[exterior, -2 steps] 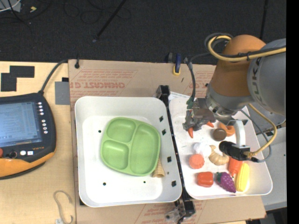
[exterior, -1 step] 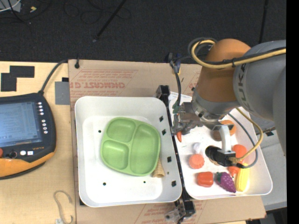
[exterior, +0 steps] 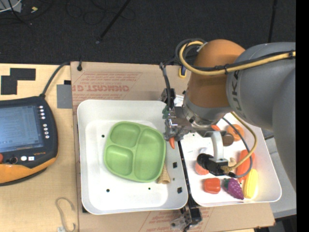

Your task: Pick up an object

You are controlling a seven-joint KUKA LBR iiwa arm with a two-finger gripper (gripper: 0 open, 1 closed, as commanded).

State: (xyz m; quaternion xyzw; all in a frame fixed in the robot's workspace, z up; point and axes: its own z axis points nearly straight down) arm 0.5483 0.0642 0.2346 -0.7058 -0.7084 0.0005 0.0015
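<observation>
My gripper (exterior: 171, 124) over the inner wall of the white bin (exterior: 91, 178) holding a green plate (exterior: 135, 151), open or closed I cannot tell, small orange piece (exterior: 171, 142) just beneath it, purple grapes (exterior: 235, 189) in the neighbouring bin (exterior: 271, 193)

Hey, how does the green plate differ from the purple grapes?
The green plate is far bigger than the purple grapes. The plate is flat with three compartments; the grapes are a lumpy bunch. The plate lies in the view's left bin, the grapes in the right bin, crowded among other toy foods. Both rest in white bins.
</observation>
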